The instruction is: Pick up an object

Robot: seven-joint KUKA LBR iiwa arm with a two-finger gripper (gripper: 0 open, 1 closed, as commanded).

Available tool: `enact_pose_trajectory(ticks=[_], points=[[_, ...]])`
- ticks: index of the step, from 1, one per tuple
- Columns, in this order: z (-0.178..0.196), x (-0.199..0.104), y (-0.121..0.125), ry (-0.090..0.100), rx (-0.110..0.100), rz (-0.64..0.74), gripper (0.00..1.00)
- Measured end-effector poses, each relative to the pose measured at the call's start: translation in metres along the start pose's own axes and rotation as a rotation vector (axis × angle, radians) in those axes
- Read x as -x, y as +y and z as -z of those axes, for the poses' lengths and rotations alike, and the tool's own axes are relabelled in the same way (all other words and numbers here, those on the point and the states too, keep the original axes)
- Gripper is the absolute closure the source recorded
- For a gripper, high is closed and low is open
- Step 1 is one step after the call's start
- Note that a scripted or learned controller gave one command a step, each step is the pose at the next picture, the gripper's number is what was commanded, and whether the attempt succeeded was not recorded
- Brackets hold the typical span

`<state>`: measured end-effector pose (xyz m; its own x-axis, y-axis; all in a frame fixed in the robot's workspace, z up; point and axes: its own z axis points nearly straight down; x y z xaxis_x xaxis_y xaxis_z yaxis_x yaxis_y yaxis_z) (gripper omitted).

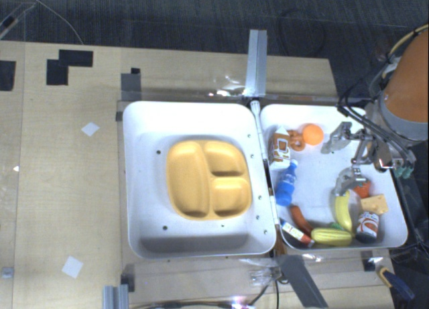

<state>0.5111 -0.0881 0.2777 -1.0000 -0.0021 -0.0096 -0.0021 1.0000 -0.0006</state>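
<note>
My gripper (342,160) hangs over the right bin (315,114), reaching in from the right. Its two fingers stand apart, one finger (337,138) near the orange ball (312,133), the other just above a yellow banana (343,211). Only bare bin floor shows between the fingers, so the gripper is open. A small red-orange piece (362,188) lies right beside the lower finger. Left of the gripper are a white-and-brown carton (281,147) and a blue bottle (286,184).
Along the right bin's front lie a second banana (331,236), a red sausage (299,219), a dark can (367,226) and a tan wedge (374,204). The left bin (144,187) holds a yellow divided tray (204,177). A metal post (257,66) stands behind the bins.
</note>
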Motion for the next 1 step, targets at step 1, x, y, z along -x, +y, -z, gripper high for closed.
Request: enact_pose_trajectory(ticks=[1], points=[[0.0434,0.0068,0.0205,-0.003,0.0,0.215,0.0]])
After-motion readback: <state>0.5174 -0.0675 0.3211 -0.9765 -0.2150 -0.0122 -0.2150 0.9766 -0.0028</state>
